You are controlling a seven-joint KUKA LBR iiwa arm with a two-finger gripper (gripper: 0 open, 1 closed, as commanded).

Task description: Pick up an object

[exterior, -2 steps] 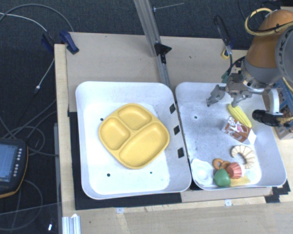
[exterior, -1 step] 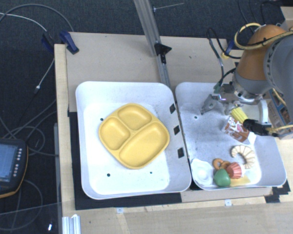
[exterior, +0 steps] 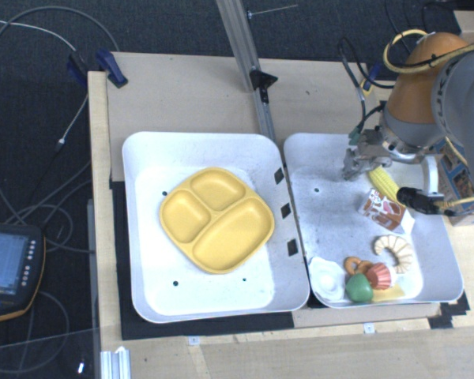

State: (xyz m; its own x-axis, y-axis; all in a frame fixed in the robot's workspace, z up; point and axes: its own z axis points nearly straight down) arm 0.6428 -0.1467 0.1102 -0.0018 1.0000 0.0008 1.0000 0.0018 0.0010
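Pick-up task: nothing lifted yet, as judged.

The gripper [exterior: 357, 164] is lowered into the right bin [exterior: 324, 212] near its far wall, beside a corn cob [exterior: 383, 184]; its state cannot be told. A wrapped snack [exterior: 381, 208], pretzel [exterior: 393, 253] and toy fruits [exterior: 366, 280] lie unlifted. A yellow divided plate [exterior: 216, 220] is kept in the left bin [exterior: 142, 212].

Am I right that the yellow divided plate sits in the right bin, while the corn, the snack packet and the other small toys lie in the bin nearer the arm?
Not quite. The camera view shows the yellow divided plate in the left bin, not the right one. The rest holds: the corn, the snack packet and the other small toys lie in the right bin, nearer the arm.
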